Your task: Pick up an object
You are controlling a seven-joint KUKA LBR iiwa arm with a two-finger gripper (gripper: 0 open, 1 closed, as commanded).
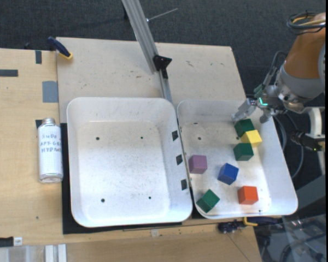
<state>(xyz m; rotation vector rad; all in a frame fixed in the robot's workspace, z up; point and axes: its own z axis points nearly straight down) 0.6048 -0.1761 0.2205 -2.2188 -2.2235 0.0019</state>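
**Pick not yet made: gripper poised over the right bin's far corner**

The gripper (255, 111) hangs above the right bin (273, 168), its two fingers spread apart with nothing between them; no object is lifted, so approach, closure and lift all seem to remain. Candidate objects lie in this bin: small matt cubes with crisp edges. Nearest the fingertips is a dark green cube (244, 127), touching a yellow cube (252, 137); a second green cube (243, 151), blue cube (228, 173), purple cube (197, 164), orange cube (248, 194) and third green cube (208, 200) sit apart. Both bins are smooth, shallow white plastic with rounded corners.
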